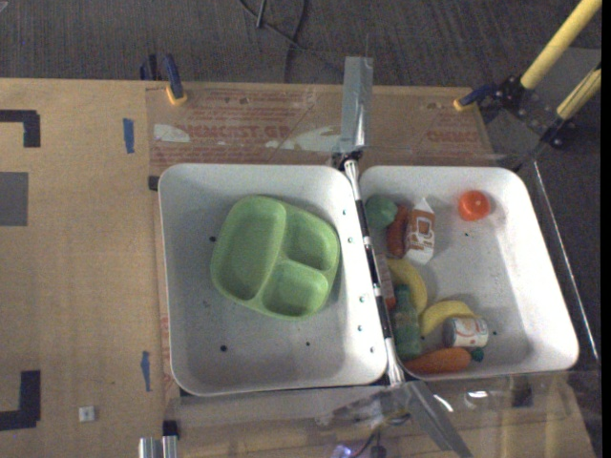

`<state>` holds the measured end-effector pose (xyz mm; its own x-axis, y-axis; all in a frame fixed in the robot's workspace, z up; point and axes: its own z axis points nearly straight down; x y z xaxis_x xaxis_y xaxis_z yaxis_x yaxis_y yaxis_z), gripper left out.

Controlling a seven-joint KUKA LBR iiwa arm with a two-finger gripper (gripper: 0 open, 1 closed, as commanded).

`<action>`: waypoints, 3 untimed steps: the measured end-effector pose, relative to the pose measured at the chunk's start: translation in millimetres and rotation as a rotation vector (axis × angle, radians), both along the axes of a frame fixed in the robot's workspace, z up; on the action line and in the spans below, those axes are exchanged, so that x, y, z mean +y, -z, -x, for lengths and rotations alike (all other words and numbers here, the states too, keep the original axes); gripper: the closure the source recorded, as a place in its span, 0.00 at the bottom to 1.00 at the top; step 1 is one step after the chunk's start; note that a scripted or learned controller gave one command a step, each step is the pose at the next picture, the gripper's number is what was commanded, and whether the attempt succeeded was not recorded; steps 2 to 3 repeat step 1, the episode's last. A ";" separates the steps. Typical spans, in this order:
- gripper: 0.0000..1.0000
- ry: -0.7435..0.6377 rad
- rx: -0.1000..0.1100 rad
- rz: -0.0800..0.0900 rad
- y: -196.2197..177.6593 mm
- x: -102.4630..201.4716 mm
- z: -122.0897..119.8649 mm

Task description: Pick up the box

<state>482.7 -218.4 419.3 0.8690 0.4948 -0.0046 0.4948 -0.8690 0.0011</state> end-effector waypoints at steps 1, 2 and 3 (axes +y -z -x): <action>1.00 0.067 -0.004 -0.001 -0.1 -4.0 -28.9; 1.00 0.067 -0.004 -0.001 -0.1 -4.0 -28.9; 1.00 0.067 -0.004 -0.001 -0.1 -4.0 -28.9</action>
